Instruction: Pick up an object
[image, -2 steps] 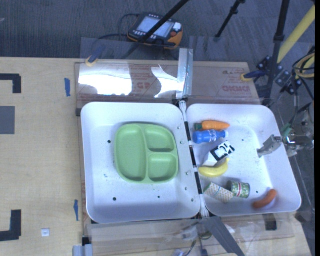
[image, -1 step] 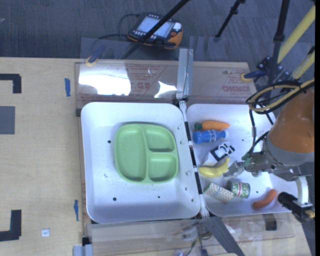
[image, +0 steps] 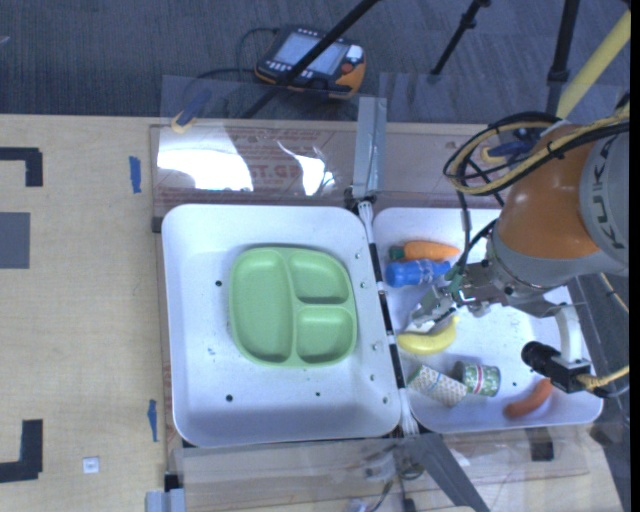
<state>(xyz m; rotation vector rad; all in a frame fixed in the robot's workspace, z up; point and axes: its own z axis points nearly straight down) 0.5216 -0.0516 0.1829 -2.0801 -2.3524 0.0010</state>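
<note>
Seemingly mid-attempt: gripper (image: 437, 306) low in right bin (image: 560, 410), just over banana (image: 428, 341); cannot tell its state; nothing lifted yet; grasp and lift remain.

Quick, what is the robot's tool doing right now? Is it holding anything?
Tool: low in the right bin, just above the yellow banana. Whether it is open, closed, or gripping anything cannot be told.

gripper (image: 437, 305) just above banana (image: 426, 340)
</note>
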